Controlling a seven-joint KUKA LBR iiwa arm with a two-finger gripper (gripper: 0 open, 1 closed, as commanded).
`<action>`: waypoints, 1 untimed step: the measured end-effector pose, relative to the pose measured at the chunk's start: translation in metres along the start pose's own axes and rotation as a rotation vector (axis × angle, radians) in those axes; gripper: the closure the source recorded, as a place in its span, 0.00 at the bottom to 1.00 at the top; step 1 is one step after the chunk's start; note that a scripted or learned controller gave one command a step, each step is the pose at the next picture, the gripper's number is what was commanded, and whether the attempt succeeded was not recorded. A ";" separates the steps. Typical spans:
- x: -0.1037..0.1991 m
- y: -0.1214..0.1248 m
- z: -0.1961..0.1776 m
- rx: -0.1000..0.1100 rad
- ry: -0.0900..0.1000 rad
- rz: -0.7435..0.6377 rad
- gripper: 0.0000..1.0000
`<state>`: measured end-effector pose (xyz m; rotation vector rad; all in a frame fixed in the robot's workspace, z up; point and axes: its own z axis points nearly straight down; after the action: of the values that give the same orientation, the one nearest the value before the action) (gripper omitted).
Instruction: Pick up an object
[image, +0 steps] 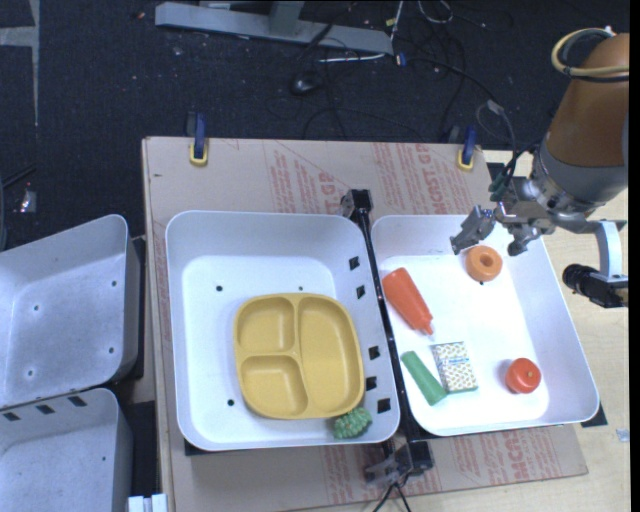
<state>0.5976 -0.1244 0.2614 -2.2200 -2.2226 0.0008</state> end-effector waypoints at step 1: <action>-0.001 -0.007 0.046 0.004 0.000 0.002 0.00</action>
<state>0.5903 -0.1255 0.2156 -2.2201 -2.2176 0.0052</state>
